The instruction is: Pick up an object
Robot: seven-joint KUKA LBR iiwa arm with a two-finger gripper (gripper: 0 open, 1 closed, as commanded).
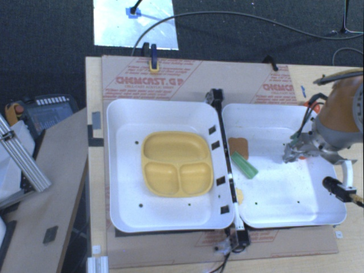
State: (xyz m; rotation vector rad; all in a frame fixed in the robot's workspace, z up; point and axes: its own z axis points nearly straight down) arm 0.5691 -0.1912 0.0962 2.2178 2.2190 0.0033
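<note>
The right bin (284, 212) holds a flat brown piece (239, 146) near its left wall. A green stick-shaped object (244, 165) lies slantwise just below the brown piece, overlapping its lower edge. A small pale yellow item (239, 196) sits against the same wall further forward. My gripper (294, 152) hangs low over the right half of this bin, well to the right of the green object and apart from all three items. Nothing shows in its grasp.
The left bin (122, 152) carries a yellow divided plate (175, 164) in its middle. The grey arm with its orange band (341, 104) reaches over the right bin's right rim. A black divider with clips (223, 152) runs between the bins. Cables cross the dark floor behind.
</note>
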